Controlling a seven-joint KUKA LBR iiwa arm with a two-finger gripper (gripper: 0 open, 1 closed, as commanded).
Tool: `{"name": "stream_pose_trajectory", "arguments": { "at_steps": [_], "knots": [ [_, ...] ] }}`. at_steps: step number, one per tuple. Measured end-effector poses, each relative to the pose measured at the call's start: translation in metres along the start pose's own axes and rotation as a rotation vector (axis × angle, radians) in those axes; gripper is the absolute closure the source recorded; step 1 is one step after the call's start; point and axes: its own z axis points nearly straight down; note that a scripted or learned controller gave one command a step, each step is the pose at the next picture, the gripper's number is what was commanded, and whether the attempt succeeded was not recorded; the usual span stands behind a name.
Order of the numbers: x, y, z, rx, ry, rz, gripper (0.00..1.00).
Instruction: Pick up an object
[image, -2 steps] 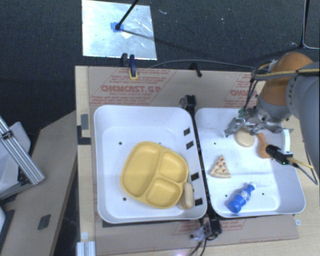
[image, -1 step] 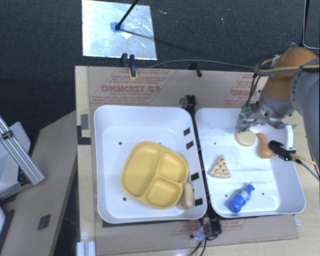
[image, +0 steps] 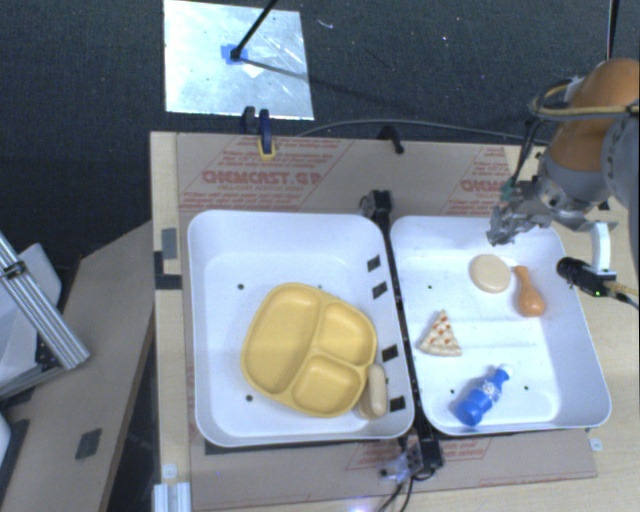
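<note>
Hand (image: 503, 232) above right bin's (image: 570, 400) far edge, apparently near beige disc (image: 490, 273).

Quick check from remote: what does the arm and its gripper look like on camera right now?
The arm is grey with a rounded orange section near the top right. Thin dark cables loop around its upper part. The gripper is a small grey metallic assembly of darker parts. A white link with a black tip hangs beside it.

I see my single arm (image: 590, 120) reaching in from the upper right, its orange band showing above a grey wrist. The wrist bends down and to the left, and the gripper (image: 503, 228) hangs at the end, tips pointing downward. The tips are too small and blurred to read
</note>
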Motion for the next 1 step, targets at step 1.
{"name": "stream_pose_trajectory", "arguments": {
  "at_steps": [1],
  "knots": [
    [0.0055, -0.0029, -0.0481, 0.000, 0.001, -0.002, 1.00]
  ]
}}
